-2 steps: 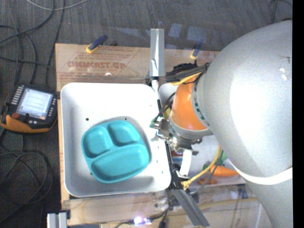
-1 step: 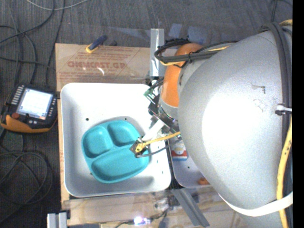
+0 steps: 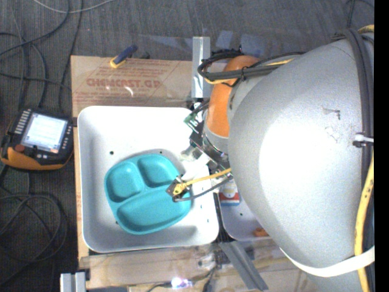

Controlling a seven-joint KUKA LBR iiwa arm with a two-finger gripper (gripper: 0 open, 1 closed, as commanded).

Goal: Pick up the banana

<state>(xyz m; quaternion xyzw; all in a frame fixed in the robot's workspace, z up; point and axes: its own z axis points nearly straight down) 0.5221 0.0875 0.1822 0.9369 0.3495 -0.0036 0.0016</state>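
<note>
The claw (image 3: 196, 146) (parted or closed, I cannot tell) is hovering, teal plate (image 3: 143, 193) just below-left of it, the soft, light banana likely wanting a gentle mid-length grip.

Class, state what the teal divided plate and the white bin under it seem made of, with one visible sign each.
Teal plate: probably moulded plastic, smooth with a soft sheen; even colour, rounded compartment ridges. White bin: likely plastic too, matt, with rounded corners.

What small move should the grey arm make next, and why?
Probably raise and draw back to the right: the gripper hangs over the right rim of the teal three-compartment plastic plate in the left white bin, and the grey arm covers most of the right bin.
</note>
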